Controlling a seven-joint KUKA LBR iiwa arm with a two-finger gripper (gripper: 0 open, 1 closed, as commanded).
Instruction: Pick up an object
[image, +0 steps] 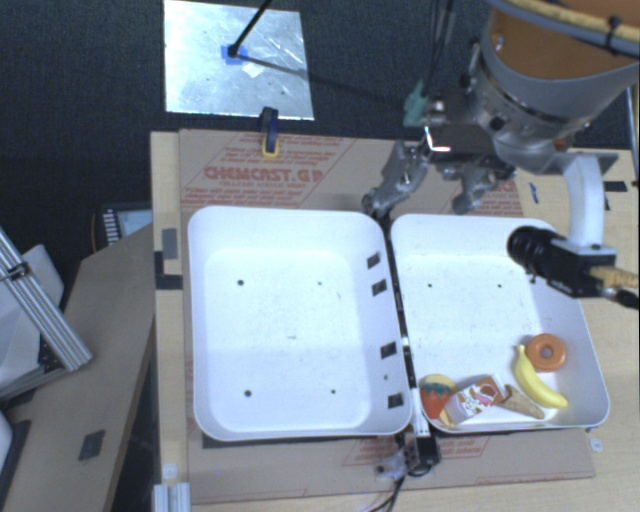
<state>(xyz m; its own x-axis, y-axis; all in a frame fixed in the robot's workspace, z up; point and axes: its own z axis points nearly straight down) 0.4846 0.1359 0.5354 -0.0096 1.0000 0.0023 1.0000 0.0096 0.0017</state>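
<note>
Camera view: gripper (428, 195) over bins' far edge, fingers spread, nothing between. Banana (537, 380) in right bin (470, 260), near corner, beside orange ring (546, 351). Looks like light, stiff, slick toy, so pinch across middle. Same corner: packet (474, 398), red-orange fruit (436, 395). Left bin (290, 300) bare.

Clear floor nearly everywhere; the clutter sits around the banana (538, 378).

You can pass freely over the right bin (470, 300) beyond and far-left of the banana. Just beside the banana's far end lies an orange ring (546, 351). To its left, a brown cone (524, 403), a packet (474, 398) and a red-orange fruit (437, 396) line the near wall. Further left, the left bin (290, 330) offers bare floor.
</note>
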